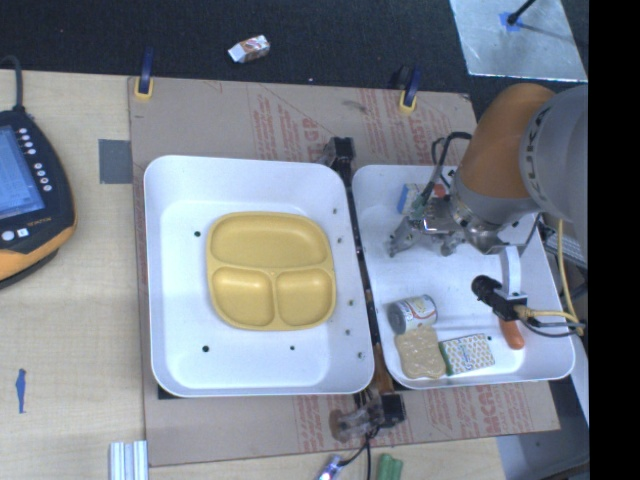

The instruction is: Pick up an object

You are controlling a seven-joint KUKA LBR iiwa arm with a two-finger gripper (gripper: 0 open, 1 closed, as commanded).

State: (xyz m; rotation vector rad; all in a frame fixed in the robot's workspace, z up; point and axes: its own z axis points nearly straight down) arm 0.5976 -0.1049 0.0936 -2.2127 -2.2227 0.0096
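Grey metal, your gripper (418, 230) hangs low in the right bin (540, 368); its opening you cannot tell. Below it lie a small can (412, 313), label unreadable, a tan sponge (420, 353) and a green-patterned packet (468, 354). Left bin (170, 358): yellow divided tray (270, 270).

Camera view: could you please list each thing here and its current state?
Yellow divided plate: upright, in left bin.
Small can: on its side, in right bin.
Tan sponge: flat, beside can.
Green packet: flat, beside sponge.
Gripper: lowered into right bin.
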